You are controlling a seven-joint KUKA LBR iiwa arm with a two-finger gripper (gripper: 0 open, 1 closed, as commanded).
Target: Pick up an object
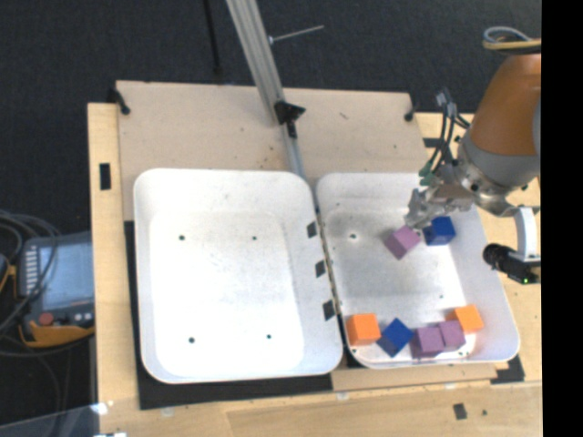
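Two white bins sit side by side on the worktop (105,244); the left bin (228,276) lies just beside the right bin (414,285), which holds all the blocks. The hand (426,209) hangs over the right bin's far part, low above a purple block (401,242) and a blue block (439,230) that lie close together there. Whether it is open, or grips anything, I cannot tell. Along the right bin's near wall lie an orange block (363,328), a second blue block (396,336), two purple blocks (439,339) touching, and another orange block (468,318).
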